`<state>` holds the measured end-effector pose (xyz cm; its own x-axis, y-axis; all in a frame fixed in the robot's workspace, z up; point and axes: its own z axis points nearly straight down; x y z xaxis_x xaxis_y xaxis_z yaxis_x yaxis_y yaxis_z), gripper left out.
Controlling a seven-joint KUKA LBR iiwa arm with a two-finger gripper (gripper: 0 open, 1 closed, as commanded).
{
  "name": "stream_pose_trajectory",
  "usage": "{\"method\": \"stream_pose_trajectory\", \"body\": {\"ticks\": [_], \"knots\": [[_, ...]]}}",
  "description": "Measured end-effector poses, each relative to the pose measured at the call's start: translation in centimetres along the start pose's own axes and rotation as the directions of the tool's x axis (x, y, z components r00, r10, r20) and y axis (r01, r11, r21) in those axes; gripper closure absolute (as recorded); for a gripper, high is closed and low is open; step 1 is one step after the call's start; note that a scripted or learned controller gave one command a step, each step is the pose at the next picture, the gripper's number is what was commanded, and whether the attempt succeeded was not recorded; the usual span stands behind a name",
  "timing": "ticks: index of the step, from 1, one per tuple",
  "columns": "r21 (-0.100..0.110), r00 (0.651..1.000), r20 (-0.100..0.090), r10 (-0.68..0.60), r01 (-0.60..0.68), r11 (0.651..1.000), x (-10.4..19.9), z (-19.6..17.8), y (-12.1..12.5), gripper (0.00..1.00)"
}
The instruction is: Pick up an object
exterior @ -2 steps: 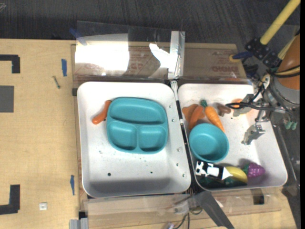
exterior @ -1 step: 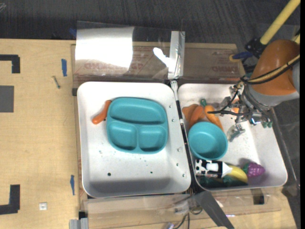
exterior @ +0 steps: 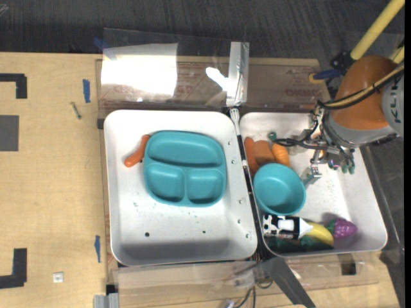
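Gripper [exterior: 319, 165] hangs over right bin [exterior: 366, 191]; finger state can't be told. Teal bowl [exterior: 279, 188] sits just beside and below-left of it. Best approach: descend straight onto the bowl rim.

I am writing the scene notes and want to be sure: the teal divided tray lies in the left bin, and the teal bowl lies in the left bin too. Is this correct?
Not quite. The teal divided tray does lie in the left bin, but the teal bowl lies in the right bin, near that bin's left wall. The camera view shows this.
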<state>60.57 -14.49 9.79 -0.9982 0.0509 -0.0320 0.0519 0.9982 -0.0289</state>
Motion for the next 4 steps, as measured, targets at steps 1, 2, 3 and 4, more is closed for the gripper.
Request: {"method": "stream_pose_trajectory", "body": {"ticks": [1, 2, 3, 4], "knots": [[0.010, 0.995, -0.003, 0.095, -0.095, 0.995, 1.0, 0.1, -0.2, 0.00], [0.014, 0.986, 0.001, 0.166, -0.166, 0.986, 1.1, 0.1, -0.4, 0.00], [0.013, 0.977, 0.003, 0.212, -0.212, 0.977, 1.1, 0.0, -0.5, 0.00], [-0.011, 0.974, -0.029, 0.226, -0.227, 0.974, 2.9, 0.7, 1.6, 0.00]]}}
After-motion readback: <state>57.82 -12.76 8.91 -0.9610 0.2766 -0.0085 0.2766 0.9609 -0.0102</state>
